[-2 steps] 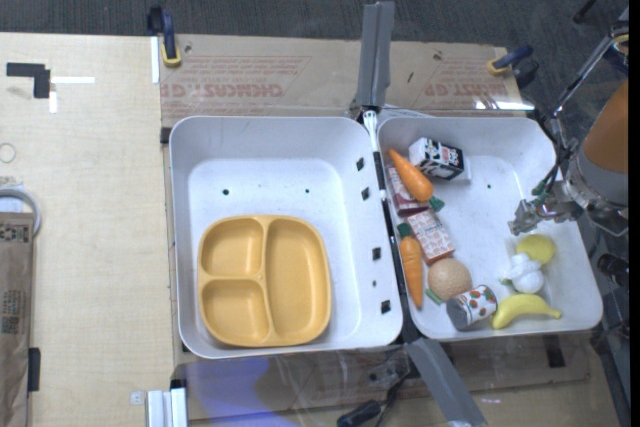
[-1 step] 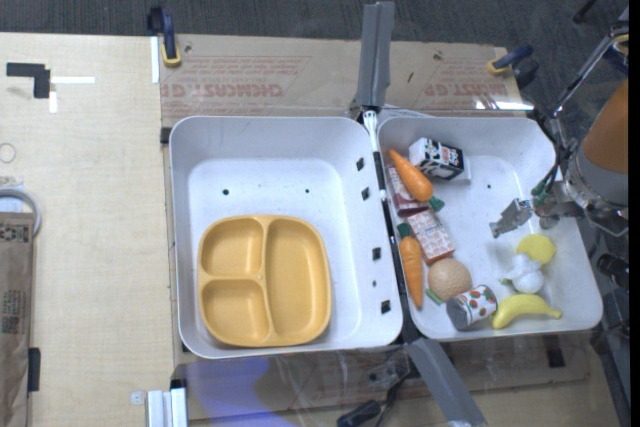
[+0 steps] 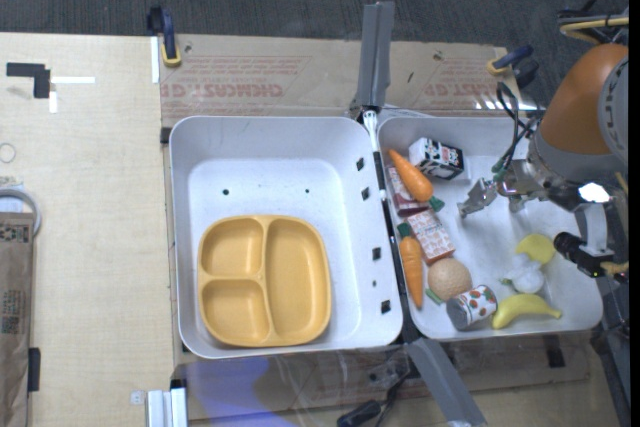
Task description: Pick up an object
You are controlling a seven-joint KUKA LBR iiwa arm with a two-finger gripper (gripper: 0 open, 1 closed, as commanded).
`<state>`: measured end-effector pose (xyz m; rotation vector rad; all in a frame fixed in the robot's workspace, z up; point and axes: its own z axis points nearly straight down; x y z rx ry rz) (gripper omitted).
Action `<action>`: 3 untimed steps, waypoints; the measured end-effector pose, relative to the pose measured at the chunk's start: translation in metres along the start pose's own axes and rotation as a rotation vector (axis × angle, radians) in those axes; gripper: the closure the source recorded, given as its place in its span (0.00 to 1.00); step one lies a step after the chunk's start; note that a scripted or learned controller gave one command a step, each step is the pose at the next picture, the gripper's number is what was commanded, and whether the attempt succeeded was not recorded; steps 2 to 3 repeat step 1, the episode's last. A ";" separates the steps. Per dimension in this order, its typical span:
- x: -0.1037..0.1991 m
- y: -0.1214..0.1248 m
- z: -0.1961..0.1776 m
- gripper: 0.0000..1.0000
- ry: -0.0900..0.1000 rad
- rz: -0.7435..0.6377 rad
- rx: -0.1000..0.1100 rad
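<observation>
My gripper (image 3: 479, 198) hangs over a bare patch of the right bin (image 3: 480, 235), near its middle, with nothing seen in it. To its left lie an orange carrot (image 3: 410, 174), a black-and-white carton (image 3: 438, 157) and two red-and-white packets (image 3: 431, 237). Lower in the bin are a second carrot (image 3: 412, 271), a beige ball (image 3: 449, 277), a small can (image 3: 472, 307) and a banana (image 3: 526, 309). A yellow piece (image 3: 536, 247) and a white piece (image 3: 526, 278) sit to the gripper's lower right.
The left bin (image 3: 270, 165) holds a yellow divided plate (image 3: 265, 277). A raised divider (image 3: 378, 215) separates the two bins. The arm's orange band (image 3: 585, 100) and cables crowd the right bin's far right side.
</observation>
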<state>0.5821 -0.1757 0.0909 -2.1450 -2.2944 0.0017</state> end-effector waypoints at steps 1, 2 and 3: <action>-0.044 -0.046 -0.052 0.00 -0.002 -0.003 -0.005; -0.044 -0.046 -0.052 0.00 -0.002 -0.003 -0.005; -0.044 -0.046 -0.052 0.00 -0.002 -0.003 -0.005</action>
